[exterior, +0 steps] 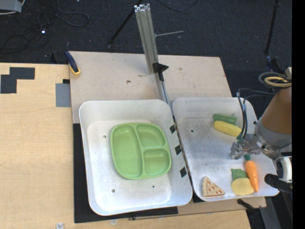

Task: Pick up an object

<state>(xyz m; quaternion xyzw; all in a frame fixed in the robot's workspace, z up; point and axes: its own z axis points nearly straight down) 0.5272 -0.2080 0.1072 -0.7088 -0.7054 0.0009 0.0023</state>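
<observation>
Dark carpet floor (95,13) with cables, light wood table (28,142) on the left. Bench board (190,75) carries two white bins side by side, with an aluminium post (147,37) rising behind them.

Left bin (95,194): one green three-compartment plate (140,150), roughly centred.

Right bin (200,147): arm (281,118) comes in from the right edge, low over the bin's right half. Gripper (242,149) sits near the bin floor between the corn and the carrot. Can't tell how far it is open, and nothing is visibly in its grasp.

Count in the right bin, five items:
- one corn cob (227,127), yellow with green husk end, near the back, just beside the gripper
- one carrot (252,174), orange, just in front of the gripper
- one yellow round piece (242,187) touching the carrot
- one waffle-pattern wedge (211,187) at the front edge
- one small green piece (238,173) next to the carrot
</observation>
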